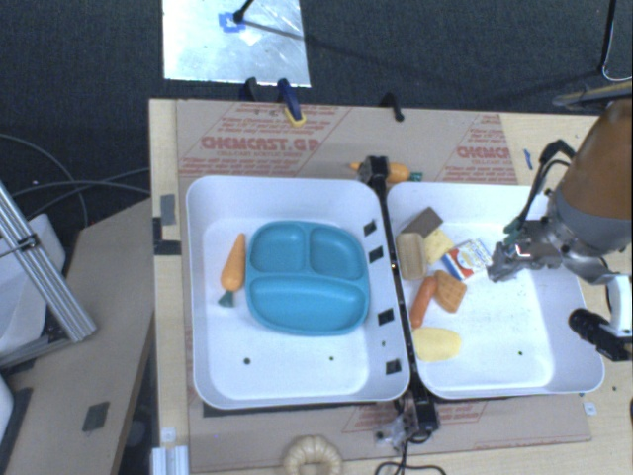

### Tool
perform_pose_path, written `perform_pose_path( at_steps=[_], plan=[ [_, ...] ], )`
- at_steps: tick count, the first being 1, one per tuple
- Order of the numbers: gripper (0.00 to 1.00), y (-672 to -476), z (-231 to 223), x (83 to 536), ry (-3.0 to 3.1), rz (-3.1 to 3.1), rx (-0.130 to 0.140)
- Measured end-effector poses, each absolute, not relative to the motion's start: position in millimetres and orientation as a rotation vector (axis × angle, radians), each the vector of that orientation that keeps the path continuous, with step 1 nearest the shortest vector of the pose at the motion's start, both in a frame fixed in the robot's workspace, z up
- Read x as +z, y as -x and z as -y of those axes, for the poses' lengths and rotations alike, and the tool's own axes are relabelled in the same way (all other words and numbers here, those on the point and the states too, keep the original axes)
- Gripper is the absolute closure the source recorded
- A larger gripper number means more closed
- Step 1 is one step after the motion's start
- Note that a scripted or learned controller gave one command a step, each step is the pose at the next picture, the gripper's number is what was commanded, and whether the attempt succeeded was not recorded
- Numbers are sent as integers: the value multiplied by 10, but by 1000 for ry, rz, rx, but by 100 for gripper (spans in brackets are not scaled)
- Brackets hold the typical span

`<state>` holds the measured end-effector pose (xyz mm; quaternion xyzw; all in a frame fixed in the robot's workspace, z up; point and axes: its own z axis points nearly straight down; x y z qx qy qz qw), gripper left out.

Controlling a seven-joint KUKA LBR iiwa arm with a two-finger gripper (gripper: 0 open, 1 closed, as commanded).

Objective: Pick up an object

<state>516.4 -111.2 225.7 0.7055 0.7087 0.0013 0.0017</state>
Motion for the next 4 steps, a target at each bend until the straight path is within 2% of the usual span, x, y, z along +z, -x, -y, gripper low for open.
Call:
perform_pose_path(
  at_steps=[1,2,4],
  plan=[
    [100,-5600,967,2227,-2211,-2227,5],
    [100,-5753,854,2337,-2213,-2227,5],
    [100,-5713,772,2174,-2216,-2226,0]
  ],
)
